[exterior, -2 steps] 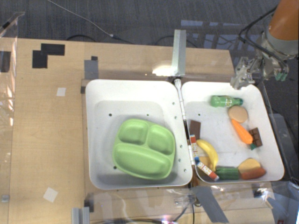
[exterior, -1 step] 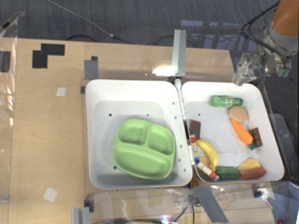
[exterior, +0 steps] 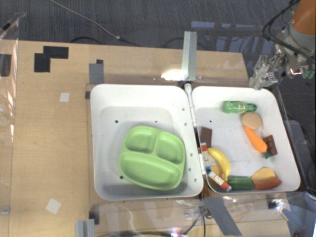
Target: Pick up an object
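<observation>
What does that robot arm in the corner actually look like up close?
Its gripper is a pale, silvery metal claw of thin fingers. Above it sits a grey wrist block with an orange band. Dark cables loop beside the arm.

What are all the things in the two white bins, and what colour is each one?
left bin: 1, white, left half of the bench
right bin: 1, white, right half of the bench
divided plate: 1, light green, left bin, three compartments
bottle: 1, green, right bin, far side, lying down
carrot: 1, orange, right bin, right side
banana: 1, yellow, right bin, near its left wall
cucumber: 1, dark green, right bin, near edge
bread loaf: 1, tan and brown, right bin, near right corner
gripper: 1, grey metal, above the right bin's far right corner
</observation>
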Action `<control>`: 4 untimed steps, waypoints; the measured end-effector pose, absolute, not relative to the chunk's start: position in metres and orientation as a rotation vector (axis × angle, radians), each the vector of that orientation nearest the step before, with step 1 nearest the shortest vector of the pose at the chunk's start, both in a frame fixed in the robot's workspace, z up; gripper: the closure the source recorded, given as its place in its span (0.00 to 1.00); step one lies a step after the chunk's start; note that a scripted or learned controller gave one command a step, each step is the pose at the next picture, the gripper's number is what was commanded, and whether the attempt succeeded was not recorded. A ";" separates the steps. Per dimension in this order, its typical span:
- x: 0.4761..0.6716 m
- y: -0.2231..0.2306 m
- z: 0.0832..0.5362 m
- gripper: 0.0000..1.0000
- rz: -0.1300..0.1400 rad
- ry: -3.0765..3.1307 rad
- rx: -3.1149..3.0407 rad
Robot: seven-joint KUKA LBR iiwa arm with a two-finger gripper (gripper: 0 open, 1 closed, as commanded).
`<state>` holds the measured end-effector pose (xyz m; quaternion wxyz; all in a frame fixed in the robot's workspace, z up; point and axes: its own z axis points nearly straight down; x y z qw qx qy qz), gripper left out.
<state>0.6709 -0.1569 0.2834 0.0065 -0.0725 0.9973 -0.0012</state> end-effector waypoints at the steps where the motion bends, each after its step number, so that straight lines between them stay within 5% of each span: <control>1: 0.671 -0.144 0.280 1.00 -0.003 3.117 -0.277; 4: 0.671 -0.137 0.264 1.00 -0.003 3.088 -0.512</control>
